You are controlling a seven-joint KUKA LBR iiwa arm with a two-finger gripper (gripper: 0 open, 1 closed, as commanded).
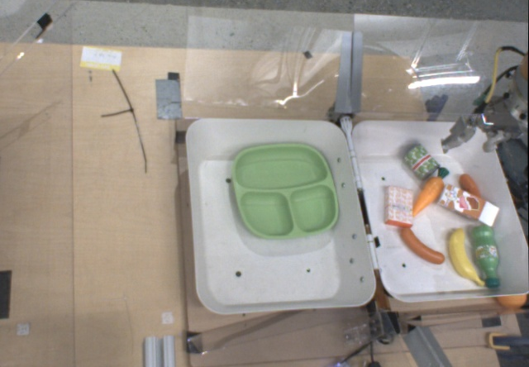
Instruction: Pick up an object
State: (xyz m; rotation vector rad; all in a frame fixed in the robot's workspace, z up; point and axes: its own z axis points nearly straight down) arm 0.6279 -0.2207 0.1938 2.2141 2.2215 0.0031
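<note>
Your gripper (475, 132) sits at the far right edge of the camera view, over the upper right corner of the right bin (372, 192), and it carries nothing — its two grey prongs look spread, one reaching toward the bin's middle, the other by the rim, with bare white floor showing between them. No toy is chosen yet, and the crowding is what should worry you. Nearest the tool lies the small green can (420, 161), with the carrot (427, 194) just below it, and the carrot's tip seems to touch the little red-and-white carton (467, 203); close on any of these and you may nudge a neighbour or pinch two at once. The round things — the can, the sausage (422, 246), the banana (463, 257) and the green bottle (487, 252) beside it — are likely to roll or squirt out of the fingers if you grip off centre. The flat pink box (398, 206) lies low on the floor, so a shallow descent could miss it. Items near the right rim leave little room for the outer finger. The green divided plate (286, 190) in the left bin (207, 216) lies well apart from the tool.
</note>
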